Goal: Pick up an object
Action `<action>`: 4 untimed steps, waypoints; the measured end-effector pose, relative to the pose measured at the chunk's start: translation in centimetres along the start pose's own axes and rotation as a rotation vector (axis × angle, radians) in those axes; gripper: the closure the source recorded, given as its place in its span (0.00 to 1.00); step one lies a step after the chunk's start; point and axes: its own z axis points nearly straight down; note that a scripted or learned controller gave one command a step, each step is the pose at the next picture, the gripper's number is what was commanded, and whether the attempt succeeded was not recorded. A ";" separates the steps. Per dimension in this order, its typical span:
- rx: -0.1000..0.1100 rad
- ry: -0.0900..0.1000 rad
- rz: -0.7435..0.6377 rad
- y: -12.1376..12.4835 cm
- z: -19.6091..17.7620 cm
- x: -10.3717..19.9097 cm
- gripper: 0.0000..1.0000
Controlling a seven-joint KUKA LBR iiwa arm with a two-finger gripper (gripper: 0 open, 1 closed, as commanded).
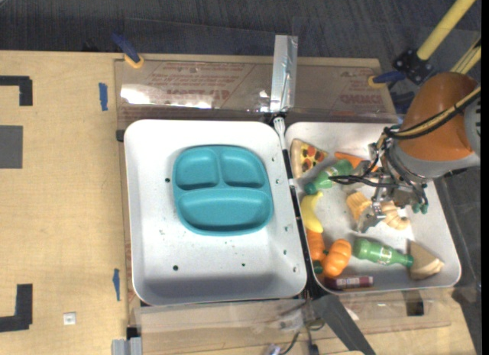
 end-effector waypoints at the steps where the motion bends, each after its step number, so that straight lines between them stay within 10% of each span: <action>1: 0.003 -0.016 -0.002 0.1 -1.2 -0.5 1.00; 2: -0.001 0.006 0.082 3.4 -1.5 5.1 1.00; 3: -0.001 0.006 0.083 3.4 -1.5 5.1 0.00; 4: -0.004 0.011 0.163 -2.1 0.1 -6.7 0.00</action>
